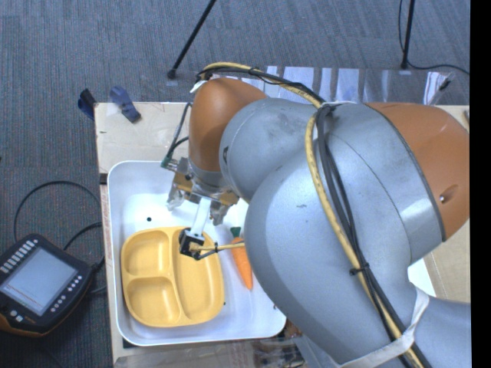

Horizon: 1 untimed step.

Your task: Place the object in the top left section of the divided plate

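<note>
While the grey arm (pixel 345 205) swallows the picture from 12 o'clock round through 3 to 6, its orange band up at 1 o'clock, everything that matters sits on the left. And what a bulk it is, with a yellow cable running down its casing!

Under it, the tan bench (pixel 138 136) shows at 10 o'clock, and on it the white bin (pixel 116 244) takes the 8 o'clock part of the view. Down in the bin's 7 o'clock half lies the yellow plate (pixel 199 286), flat on the floor, with two small sections on its 9 o'clock side and one long one at 3. The top left section (pixel 147 253) is the one toward 10 o'clock.

Off the bench at 8 o'clock, on the carpet, there's a pendant (pixel 38 282) with a pale screen; its writing is too small to read.

Now the gripper (pixel 199 204): it hangs over the bin at the plate's 12 o'clock rim. Wide or narrow? I cannot tell from up here.

The carrot (pixel 244 267) lies on the bin floor just beside the plate at its 3 o'clock edge, outside every section, point toward 6, green stub toward 12.

Smallest of all, a blue clamp (pixel 124 104) rests at the bench's 11 o'clock corner.
</note>
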Motion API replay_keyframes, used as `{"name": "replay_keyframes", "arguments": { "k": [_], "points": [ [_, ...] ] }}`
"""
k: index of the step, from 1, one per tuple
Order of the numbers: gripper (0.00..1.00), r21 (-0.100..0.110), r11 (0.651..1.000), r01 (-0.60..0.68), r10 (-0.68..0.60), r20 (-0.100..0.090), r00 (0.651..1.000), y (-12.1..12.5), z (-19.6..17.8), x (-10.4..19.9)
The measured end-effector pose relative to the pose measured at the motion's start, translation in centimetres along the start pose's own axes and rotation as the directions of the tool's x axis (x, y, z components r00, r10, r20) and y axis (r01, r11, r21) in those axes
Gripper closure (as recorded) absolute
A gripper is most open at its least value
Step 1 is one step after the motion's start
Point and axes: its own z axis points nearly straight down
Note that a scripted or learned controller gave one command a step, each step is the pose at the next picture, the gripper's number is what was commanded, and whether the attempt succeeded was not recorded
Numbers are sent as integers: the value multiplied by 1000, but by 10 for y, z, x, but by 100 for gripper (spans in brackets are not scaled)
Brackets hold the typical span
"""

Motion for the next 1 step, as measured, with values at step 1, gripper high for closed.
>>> {"name": "replay_keyframes", "arguments": {
  "k": [1],
  "points": [
    [0, 0, 1000, 0, 0, 0, 1000, 0, 0, 0]
  ]
}}
